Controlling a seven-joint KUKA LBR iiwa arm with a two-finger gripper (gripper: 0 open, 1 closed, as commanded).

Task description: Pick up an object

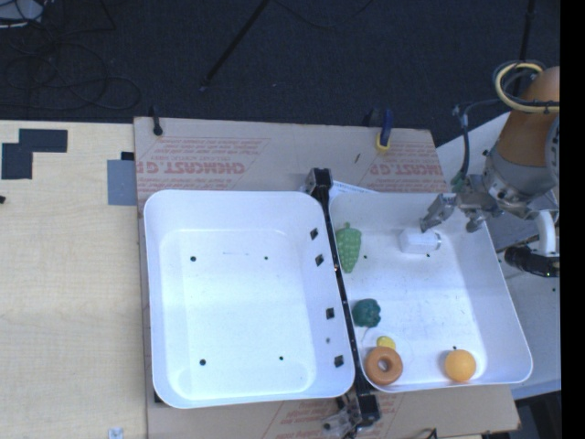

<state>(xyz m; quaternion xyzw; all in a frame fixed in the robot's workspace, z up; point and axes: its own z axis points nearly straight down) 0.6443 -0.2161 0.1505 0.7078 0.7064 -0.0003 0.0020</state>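
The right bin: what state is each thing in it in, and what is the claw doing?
Light green toy: lying by the divider.
Dark green toy: resting loose.
Doughnut: flat, near corner.
Orange ball: resting loose.
White object: lying loose, below the gripper.
Gripper: over the bin, holding nothing.

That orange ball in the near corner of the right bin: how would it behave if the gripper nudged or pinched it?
The orange ball looks round and smooth, so a nudge would probably send it rolling across the right bin. Lying near the bin's wall, it might stop there. Two fingers could squeeze it out sideways unless centred. It looks like a light toy, though weight cannot be judged.
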